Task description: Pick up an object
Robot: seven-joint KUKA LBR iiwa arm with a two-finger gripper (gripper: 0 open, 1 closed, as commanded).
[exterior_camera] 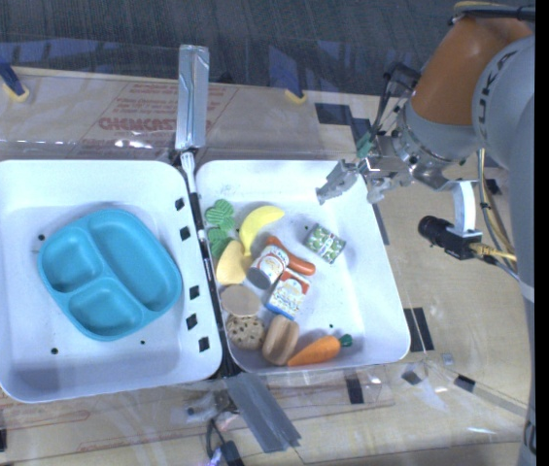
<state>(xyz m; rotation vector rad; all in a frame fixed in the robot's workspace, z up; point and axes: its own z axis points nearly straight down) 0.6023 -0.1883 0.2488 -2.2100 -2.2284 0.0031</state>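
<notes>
Fingers of the gripper stand parted, one grey tip out toward the bin and the other nearer the wrist, with nothing between them — the hand is empty and poised above the upper right part of the right bin. No single object is named by the task, so the nearest loose piece looks the sensible choice: the small green box lies just below the gripper, apart from the crowded cluster to its left. That cluster packs a yellow banana, a green leafy toy, two small cartons, a hot dog bun, a cookie and a carrot closely together, several touching, so a descent there risks pinching two things or skidding off a rounded one. To do this step well, I judge the arm should centre over the green box, line the jaws across its narrower side, and come straight down before closing. Open white floor lies to the right of and below the box, giving room for the fingers; the bin's right wall is near enough to mind on the approach. The left bin holds a blue divided plate, well apart.
</notes>
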